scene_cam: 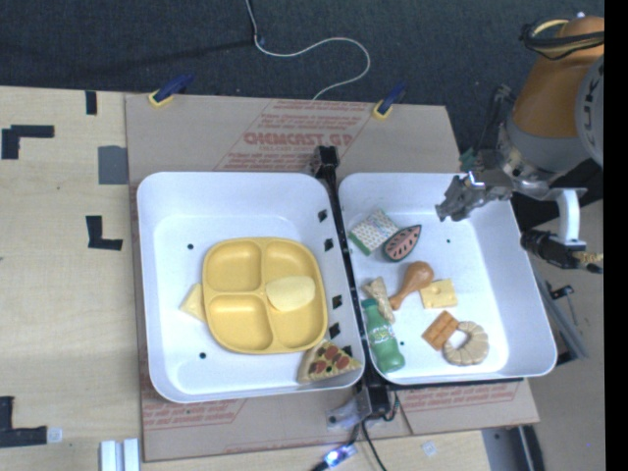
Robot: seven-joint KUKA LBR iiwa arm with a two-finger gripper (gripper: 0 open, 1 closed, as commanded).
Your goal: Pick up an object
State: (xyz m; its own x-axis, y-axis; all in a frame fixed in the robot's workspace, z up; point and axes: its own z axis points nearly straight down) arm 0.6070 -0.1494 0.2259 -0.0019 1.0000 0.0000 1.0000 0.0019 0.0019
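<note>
Gripper [457, 204] hangs over the upper right corner of the right bin [510, 292], dark and small at the end of the grey arm [559, 116] with its orange band; whether it is spread or closed cannot be told, and nothing shows in it.

Brown cardboard [285, 135] with red printing too blurred to read lies under two shallow white plastic bins, side by side and touching along a black clipped seam. In the left bin [162, 263] sits one yellow divided plate [250, 297], glossy with rounded corners, three compartments; a pale yellow round chip-like piece [291, 292] rests in its right side. One pizza slice [329, 361] lies at that bin's lower right corner.

Toy foods cluster in the right bin's left and lower part, well apart from the tool: one green bottle [381, 337] along the seam, one brown drumstick [412, 281], one watermelon slice [401, 242], one checked green-and-white packet [372, 232], one yellow cheese cube [440, 293], one orange cracker [439, 330] touching one tan ring doughnut [466, 343].
</note>
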